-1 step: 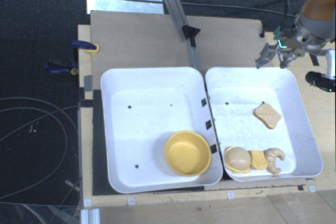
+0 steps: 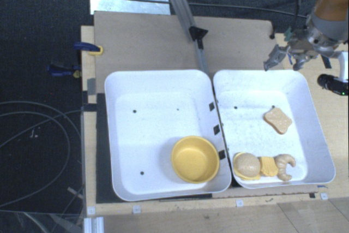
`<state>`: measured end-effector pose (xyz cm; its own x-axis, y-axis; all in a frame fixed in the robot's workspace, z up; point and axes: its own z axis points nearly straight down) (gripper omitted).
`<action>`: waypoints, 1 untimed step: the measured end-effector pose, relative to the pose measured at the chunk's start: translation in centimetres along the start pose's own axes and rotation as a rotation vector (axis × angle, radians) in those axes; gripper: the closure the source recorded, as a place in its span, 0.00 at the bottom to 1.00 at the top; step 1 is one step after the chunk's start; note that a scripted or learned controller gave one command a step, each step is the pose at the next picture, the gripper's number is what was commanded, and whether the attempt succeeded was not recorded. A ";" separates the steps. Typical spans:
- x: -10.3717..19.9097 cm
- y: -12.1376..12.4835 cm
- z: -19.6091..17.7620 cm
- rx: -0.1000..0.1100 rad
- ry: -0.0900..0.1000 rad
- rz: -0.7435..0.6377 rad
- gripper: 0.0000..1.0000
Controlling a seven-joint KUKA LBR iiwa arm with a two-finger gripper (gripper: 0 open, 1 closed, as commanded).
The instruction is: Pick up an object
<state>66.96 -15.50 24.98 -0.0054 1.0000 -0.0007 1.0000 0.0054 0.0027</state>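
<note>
My gripper (image 2: 284, 60) hangs above the far edge of the right bin (image 2: 311, 96), open, its two fingers spread with nothing between them. In the right bin a tan slice of bread (image 2: 277, 120) lies near the middle right. Along that bin's near edge sit a round bun (image 2: 247, 165), a small yellow ridged piece (image 2: 267, 166) and a croissant (image 2: 285, 166), close together. A yellow bowl (image 2: 194, 159) rests upright in the left bin (image 2: 136, 90) at its near right corner.
A grey metal pole (image 2: 182, 5) slants across the back of the bench to a black foot near the bins' shared corner. A blue and yellow clamp (image 2: 76, 60) grips the bench's left edge. Cables lie on the dark floor at left.
</note>
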 end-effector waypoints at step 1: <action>0.4 -0.9 5.4 0.004 0.000 0.003 0.00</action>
<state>66.06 -15.10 19.54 -0.0025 1.0000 -0.0007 1.0000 0.0025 -0.0013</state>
